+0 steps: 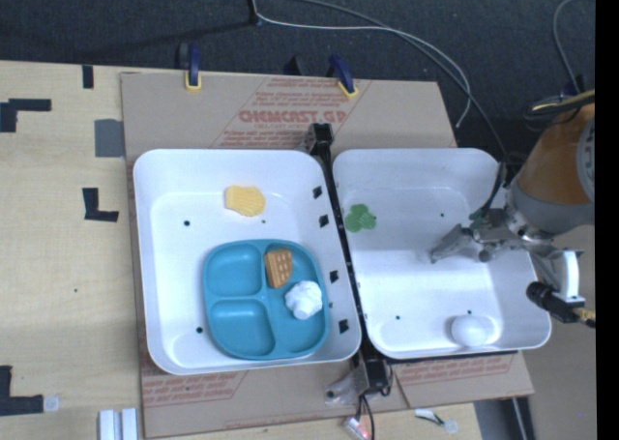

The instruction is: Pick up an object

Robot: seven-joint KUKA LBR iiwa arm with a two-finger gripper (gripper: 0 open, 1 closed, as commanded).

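Over in the left bin, a yellow piece sits near the far edge, while the blue tray carries a waffle and a white lump. Across in the right bin, green broccoli hugs the left edge and a white ball rests by the near edge. The gripper hangs by the right edge, fingers apart, nothing between them.

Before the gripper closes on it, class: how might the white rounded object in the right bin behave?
The white object looks round and smooth, so it may roll when nudged and slip between fingers. It sits near the right bin front wall, which might stop it.
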